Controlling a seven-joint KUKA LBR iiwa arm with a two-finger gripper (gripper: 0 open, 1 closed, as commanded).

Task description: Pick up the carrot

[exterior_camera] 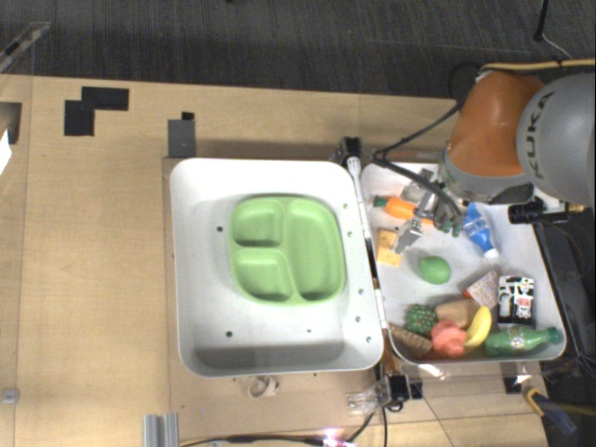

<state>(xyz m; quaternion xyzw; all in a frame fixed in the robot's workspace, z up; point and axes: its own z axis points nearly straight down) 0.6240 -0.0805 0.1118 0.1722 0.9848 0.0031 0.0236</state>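
Note:
The carrot [399, 208], orange with a small green tip, lies in the upper left part of the right bin [540, 250], close to the bin's left wall. My gripper [416, 226] hangs over that same corner, just to the right of the carrot and slightly below it, and overlaps the carrot's right end. The grey wrist and orange band [489, 124] reach in from the upper right. From this angle I cannot make out whether anything is held.
Near the gripper are a yellow block [389, 252], a green lime [434, 270] and a blue bottle [479, 232]. A banana [479, 327], a green bottle [518, 341] and several other foods crowd the bin's front. The left bin [196, 277] holds a green divided plate [284, 248].

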